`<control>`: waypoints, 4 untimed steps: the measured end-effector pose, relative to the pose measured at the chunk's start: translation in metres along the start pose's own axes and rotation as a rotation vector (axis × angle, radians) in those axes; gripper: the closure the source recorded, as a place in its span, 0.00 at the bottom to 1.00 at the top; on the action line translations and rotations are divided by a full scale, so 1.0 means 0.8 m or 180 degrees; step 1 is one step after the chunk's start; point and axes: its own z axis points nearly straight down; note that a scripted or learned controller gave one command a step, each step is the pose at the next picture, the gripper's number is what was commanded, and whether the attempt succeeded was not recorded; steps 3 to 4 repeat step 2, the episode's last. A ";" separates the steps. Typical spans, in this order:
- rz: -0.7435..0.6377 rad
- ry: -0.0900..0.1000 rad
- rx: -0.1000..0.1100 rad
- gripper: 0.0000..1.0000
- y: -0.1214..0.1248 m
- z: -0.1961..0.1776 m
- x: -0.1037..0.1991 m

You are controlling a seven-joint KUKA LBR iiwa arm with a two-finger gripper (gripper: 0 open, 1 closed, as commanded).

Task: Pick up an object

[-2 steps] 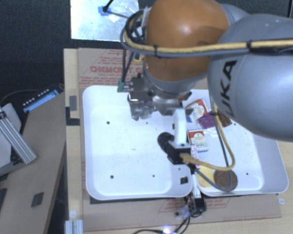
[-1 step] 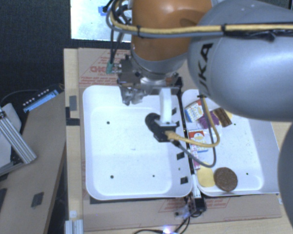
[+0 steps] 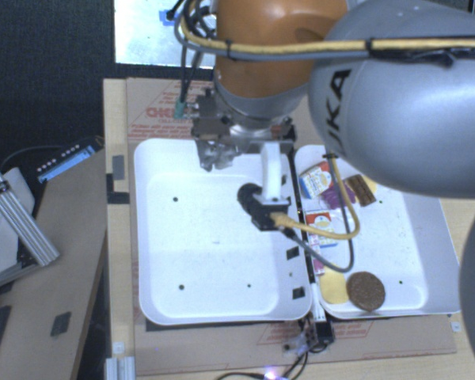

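My gripper (image 3: 216, 158) hangs over the far edge of the left white bin (image 3: 198, 252), under the orange wrist band. Nothing shows beneath it but the bin's bare floor. The objects lie in the right bin (image 3: 416, 252), against its left wall: a small blue and white carton (image 3: 316, 182), a brown packet (image 3: 359, 189), a red and blue packet (image 3: 326, 222) partly behind the yellow cable, and near the front a yellow disc (image 3: 333, 289) touching a brown round disc (image 3: 366, 290). The gripper is left of and apart from all of them.
The big grey arm covers the far right part of the right bin. A ridge (image 3: 301, 236) divides the two bins. Both bins rest on a cardboard sheet (image 3: 154, 113). A metal frame (image 3: 16, 220) stands at the left, off the bench.
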 end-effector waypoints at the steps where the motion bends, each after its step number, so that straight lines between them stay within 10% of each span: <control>1: 0.0000 0.0001 0.0001 1.00 -0.017 -0.018 -0.003; 4: 0.0012 0.0002 -0.0007 1.00 0.016 -0.037 0.000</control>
